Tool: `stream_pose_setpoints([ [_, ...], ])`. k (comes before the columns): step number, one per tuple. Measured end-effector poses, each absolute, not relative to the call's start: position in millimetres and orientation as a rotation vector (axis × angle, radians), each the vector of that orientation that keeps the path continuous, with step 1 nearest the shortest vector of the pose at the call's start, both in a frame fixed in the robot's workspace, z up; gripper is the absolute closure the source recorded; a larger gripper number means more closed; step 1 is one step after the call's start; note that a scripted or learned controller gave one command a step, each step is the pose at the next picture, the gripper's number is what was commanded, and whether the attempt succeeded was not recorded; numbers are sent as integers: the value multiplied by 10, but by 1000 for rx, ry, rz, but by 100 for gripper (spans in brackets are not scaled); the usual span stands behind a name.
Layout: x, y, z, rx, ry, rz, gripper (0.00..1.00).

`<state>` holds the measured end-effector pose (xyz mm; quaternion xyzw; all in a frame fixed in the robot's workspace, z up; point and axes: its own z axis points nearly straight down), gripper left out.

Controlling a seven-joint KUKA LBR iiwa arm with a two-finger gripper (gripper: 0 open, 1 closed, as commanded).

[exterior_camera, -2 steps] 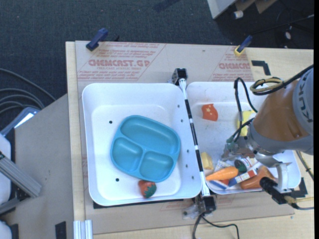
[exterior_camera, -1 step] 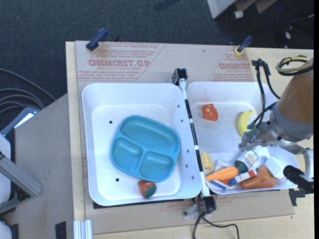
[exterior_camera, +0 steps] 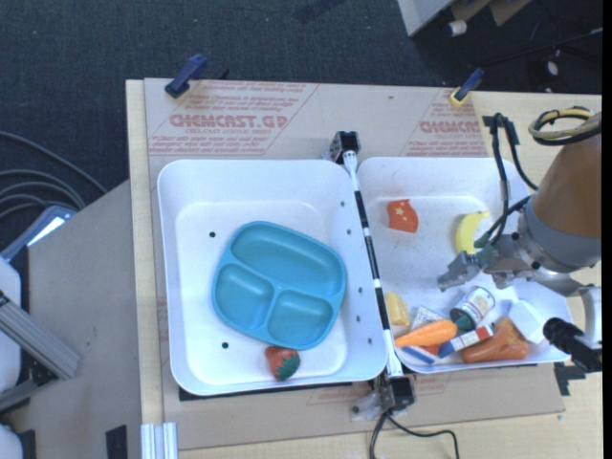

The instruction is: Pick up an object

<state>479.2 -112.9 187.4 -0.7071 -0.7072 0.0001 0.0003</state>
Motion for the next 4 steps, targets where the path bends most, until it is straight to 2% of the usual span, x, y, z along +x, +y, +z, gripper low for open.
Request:
stream_pose_setpoints([
  [1, 4793, -1365, 965, -2223, -2222, -1, 0],
  [2, 5273, -1657, 844, -2221, -2222, 0, 0],
  [3, 5950, -1920, 848, -2220, -2224, 0, 0],
  [4, 5953, -1910, 945, -2218, -2225, 0, 100],
])
